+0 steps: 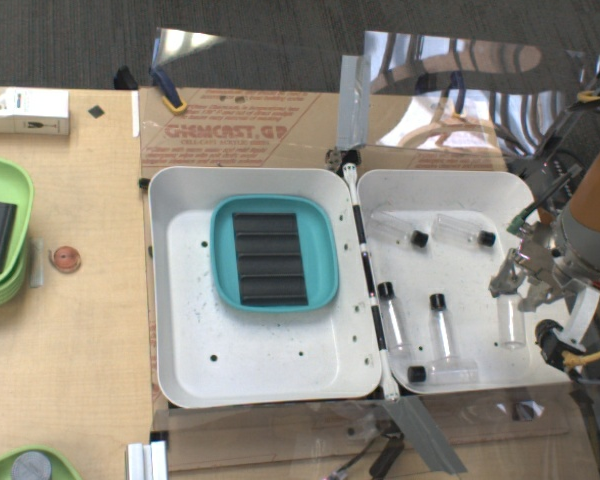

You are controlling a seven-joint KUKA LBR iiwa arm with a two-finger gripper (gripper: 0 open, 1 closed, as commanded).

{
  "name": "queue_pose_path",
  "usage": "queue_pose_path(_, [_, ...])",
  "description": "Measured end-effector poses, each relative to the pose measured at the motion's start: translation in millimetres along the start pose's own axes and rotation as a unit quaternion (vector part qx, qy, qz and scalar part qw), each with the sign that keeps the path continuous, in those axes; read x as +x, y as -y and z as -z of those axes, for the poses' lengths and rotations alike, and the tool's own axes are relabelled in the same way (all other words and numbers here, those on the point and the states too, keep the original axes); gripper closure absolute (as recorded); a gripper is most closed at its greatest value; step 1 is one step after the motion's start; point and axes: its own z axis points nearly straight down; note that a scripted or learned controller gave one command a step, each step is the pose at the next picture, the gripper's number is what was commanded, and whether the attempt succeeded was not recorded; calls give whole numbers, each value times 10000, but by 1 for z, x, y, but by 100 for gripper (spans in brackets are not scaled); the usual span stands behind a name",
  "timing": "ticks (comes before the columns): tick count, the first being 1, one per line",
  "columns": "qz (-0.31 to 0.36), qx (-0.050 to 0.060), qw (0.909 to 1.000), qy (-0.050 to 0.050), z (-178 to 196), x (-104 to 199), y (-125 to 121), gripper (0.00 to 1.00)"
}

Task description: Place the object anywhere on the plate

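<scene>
From above, two white bins sit side by side on the tabletop [70,368]. The left bin [180,358] holds a teal plate [325,258] with a dark ridged insert [270,258] in its middle. The right bin [460,190] holds several clear tubes with black caps: one [388,313] lies along the left wall, one [440,323] stands near the middle, one [442,373] lies by the front edge, and two more [400,230] [465,230] lie toward the back. The arm [590,208] comes in from the right, and its claw [515,293] hangs over the right side of that bin above another clear tube [508,326]. Whether the claw is wide or narrow, I cannot tell. No tube lies on the plate.
</scene>
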Motion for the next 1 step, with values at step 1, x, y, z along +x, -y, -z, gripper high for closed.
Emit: queue_pose_path(1, [-1, -2, 10000, 0, 0, 0, 0, 0])
